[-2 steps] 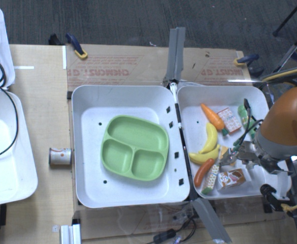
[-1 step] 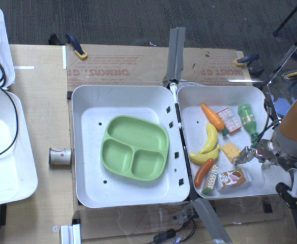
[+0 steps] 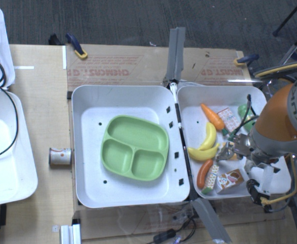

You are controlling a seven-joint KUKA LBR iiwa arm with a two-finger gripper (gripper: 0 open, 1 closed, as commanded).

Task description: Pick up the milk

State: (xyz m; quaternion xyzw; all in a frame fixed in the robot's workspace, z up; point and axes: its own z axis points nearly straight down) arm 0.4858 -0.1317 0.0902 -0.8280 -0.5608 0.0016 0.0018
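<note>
The grey two-finger gripper (image 3: 228, 150) hovers beside the curved yellow plastic banana (image 3: 206, 144) — grip state unclear — with the small printed milk carton (image 3: 230, 180) just below.

Two white bins side by side on the table (image 3: 41, 85). Left bin (image 3: 82, 136) carries a green divided plate (image 3: 134, 147), lying flat near the middle. Right bin (image 3: 189, 116) is busy: a carrot (image 3: 212, 116), a banana (image 3: 206, 145) just below it, a red-orange sausage (image 3: 204, 173), and the milk (image 3: 229, 180) carton by the front wall. The arm (image 3: 280, 118) leans in from the right, pincer (image 3: 228, 149) low beside the banana.
</note>
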